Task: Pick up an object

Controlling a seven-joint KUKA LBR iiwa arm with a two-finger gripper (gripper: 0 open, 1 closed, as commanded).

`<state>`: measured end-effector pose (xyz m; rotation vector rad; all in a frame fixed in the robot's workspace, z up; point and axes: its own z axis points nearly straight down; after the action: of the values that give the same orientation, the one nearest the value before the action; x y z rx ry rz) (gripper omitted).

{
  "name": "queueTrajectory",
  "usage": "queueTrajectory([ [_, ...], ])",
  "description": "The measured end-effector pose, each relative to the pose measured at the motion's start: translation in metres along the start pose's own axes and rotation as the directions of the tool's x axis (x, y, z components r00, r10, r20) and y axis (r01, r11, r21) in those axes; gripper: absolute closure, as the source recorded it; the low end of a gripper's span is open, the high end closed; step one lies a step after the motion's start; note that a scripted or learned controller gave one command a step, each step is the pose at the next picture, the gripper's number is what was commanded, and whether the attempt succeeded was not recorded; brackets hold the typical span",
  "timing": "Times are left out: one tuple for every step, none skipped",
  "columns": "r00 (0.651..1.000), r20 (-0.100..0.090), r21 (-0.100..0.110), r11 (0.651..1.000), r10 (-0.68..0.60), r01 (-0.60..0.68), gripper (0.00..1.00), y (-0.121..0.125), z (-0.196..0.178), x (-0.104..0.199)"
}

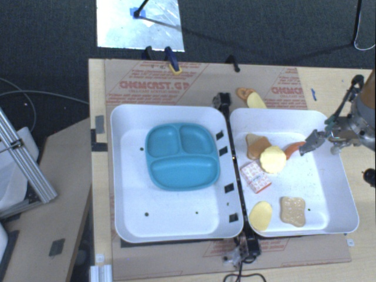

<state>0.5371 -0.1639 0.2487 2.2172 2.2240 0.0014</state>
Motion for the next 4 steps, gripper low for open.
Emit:
queueTrajectory([
  [1.000, 0.003, -0.022, 1.000, -0.005, 0.005, 0.00, -0.004, -0.245, 0.054],
  [1.000, -0.003, -0.009, 1.000, -0.009, 0.009, 0.00, -0.047, -0.290, 0.138],
  [1.000, 0.000, -0.008, 1.000, -0.005, 0.005, 1.00, -0.045, -0.299, 0.133],
  [1.000, -0.003, 0.000, 1.000, -0.009, 0.009, 1.00, -0.048, -0.282, 0.220],
])
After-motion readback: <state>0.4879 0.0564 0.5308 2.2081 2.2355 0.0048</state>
